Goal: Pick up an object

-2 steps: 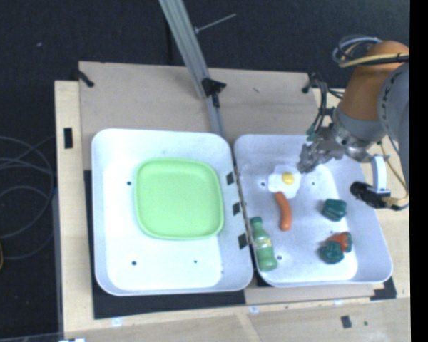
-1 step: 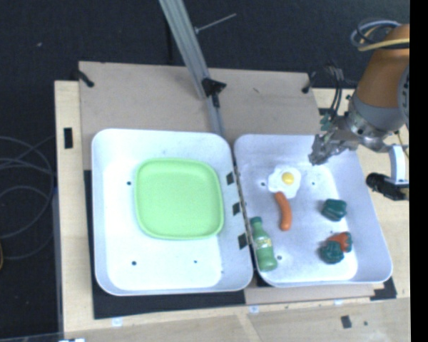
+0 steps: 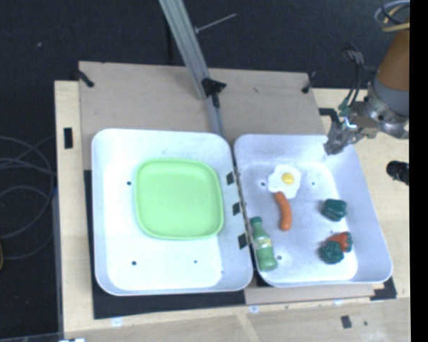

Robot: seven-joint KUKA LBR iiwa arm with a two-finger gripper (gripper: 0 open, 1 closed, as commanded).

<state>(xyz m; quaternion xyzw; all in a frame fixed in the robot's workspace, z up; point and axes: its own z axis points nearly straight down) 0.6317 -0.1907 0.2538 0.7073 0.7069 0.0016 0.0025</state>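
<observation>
Camera view: plate (image 3: 178, 198) in left bin (image 3: 114, 262)

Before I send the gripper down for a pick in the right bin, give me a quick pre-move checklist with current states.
1. Gripper above the right bin, at its far corner: ok.
2. Gripper carrying nothing: cannot tell.
3. Sausage lies apart from the fried egg: ok.
4. Green bottle clear of the bin wall: not ok, it lies against the left wall.
5. Green pepper isolated: ok.
6. Gripper aligned over a target: not ok.
</observation>
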